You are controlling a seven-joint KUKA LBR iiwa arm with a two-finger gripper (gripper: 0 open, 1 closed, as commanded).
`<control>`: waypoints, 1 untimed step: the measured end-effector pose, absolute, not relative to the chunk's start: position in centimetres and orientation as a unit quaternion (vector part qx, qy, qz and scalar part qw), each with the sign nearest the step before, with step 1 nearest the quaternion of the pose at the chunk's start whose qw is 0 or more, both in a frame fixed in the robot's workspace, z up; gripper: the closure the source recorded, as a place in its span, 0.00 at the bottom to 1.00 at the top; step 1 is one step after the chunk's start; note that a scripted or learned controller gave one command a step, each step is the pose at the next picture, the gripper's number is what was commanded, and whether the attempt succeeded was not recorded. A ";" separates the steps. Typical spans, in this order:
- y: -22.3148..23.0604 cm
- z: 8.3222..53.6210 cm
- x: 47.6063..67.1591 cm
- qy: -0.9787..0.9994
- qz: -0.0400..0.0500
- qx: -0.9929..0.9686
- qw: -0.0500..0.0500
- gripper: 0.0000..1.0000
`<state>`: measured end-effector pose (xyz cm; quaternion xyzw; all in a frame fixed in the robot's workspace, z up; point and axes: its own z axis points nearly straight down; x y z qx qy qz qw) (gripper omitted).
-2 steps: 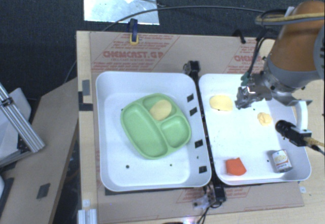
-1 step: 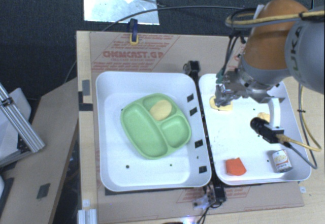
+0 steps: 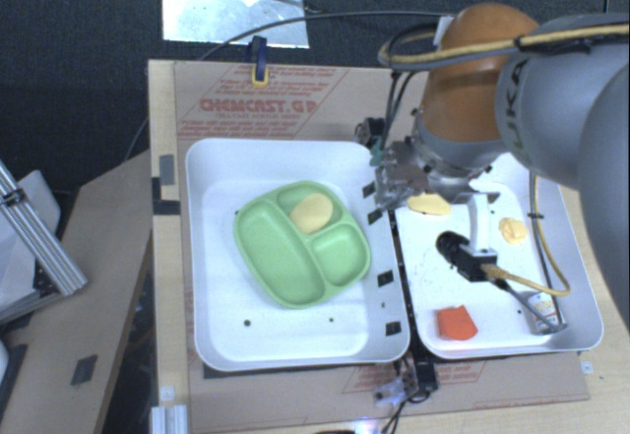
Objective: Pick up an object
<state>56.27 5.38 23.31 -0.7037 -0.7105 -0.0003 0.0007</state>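
Object: orange block (image 3: 456,322) lies near the right bin's (image 3: 581,309) front edge, well apart from the gripper (image 3: 421,184).
Gripper: over the right bin's back-left corner; grip state cannot tell.
Left bin (image 3: 212,255): green divided plate (image 3: 295,255) carrying a yellow piece (image 3: 313,213).
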 end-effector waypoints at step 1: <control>10.6 21.8 55.8 -0.710 0.000 -0.704 0.001 1.00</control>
